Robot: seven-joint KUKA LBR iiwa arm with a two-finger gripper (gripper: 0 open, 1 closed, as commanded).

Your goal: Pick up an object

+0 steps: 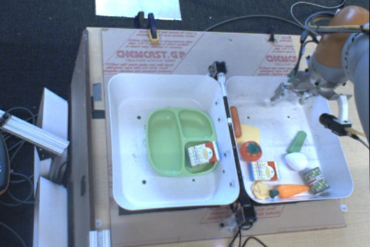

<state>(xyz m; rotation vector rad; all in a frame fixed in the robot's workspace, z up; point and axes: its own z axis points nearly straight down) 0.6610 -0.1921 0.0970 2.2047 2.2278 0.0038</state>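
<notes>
Toward the near-right of the gripper (292,91), whose fingers' state I cannot tell, the green cylinder (297,141) lies in the right bin (346,173), tilted diagonally.

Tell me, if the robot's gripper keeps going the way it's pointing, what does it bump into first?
Probably just the bare white floor of the right bin. The gripper points left and downward there, well above the toys, though depth is hard to judge.
</notes>
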